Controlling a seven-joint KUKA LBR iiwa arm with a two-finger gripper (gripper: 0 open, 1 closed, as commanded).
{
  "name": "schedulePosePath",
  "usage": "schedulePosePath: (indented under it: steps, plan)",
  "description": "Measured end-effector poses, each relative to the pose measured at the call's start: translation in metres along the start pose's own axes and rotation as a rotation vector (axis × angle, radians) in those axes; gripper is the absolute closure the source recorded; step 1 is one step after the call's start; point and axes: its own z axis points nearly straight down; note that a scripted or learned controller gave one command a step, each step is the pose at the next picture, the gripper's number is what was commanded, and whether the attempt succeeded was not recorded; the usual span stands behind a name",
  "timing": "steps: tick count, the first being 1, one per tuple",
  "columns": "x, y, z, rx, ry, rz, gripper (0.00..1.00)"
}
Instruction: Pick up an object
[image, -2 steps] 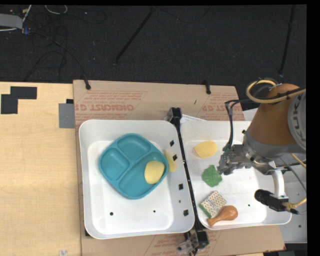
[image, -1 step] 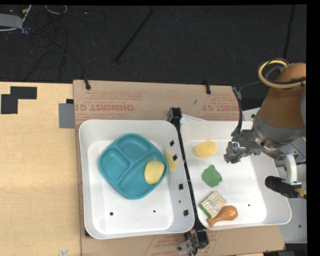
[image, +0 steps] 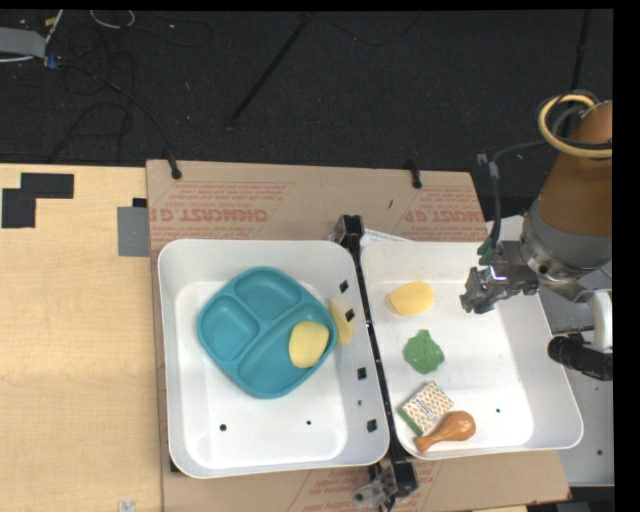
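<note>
Looking into the right bin (image: 560, 420), I count four small things that the arm could take: a yellow lemon-shaped piece (image: 412, 298) near the top, a green leafy piece (image: 424, 352) just below it, a patterned packet (image: 427, 404) lower down, and a brown drumstick (image: 447, 430) that touches the packet. All of them look like light toy food. The yellow piece seems smooth and rounded, so I think it can slip; a hold across its short width, at the middle, is probably the safest. The green piece looks softer and uneven, and may grip more easily.

The left bin (image: 185, 440) holds a teal divided plate (image: 258, 330) with a second yellow lump (image: 309, 342) on its right part.

The arm enters from the right, with its orange band high at the edge and the wrist bent down toward the bin. The jaws (image: 482, 293) hang over the upper part of the right bin, near the yellow lemon-shaped piece but apart from it. They are dark and small here, and I cannot tell if they are spread or pressed together. Nothing appears between them.
</note>
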Motion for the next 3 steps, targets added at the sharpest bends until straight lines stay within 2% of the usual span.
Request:
schedulePosePath:
  steps: [2, 3]
  plan:
    - [0.094, 0.029, 0.038, 0.008, 0.002, -0.004, 1.00]
    - [0.137, 0.044, 0.035, 0.004, 0.002, -0.004, 1.00]
